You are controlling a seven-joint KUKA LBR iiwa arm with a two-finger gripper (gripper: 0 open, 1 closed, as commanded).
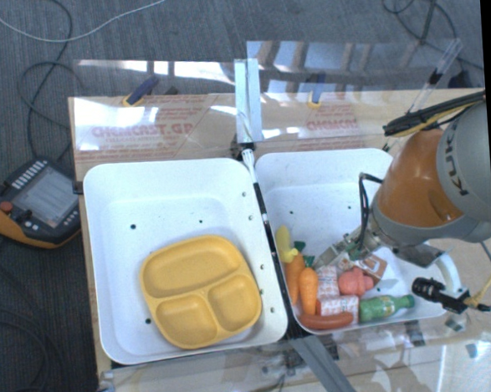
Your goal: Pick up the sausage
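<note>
Camera view: arm [434, 188] bends from right, hand [355, 249] low above the sausage [325, 320]; finger state unclear.

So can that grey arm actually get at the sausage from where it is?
Probably yes. The sausage lies on top at the pile's near edge, uncovered, though a carrot and green bottle crowd it. The gripper sits just beyond it.

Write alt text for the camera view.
A grey and orange arm reaches into the right bin above toy food, with the sausage lying at its front edge. The left bin holds a yellow divided tray.
</note>
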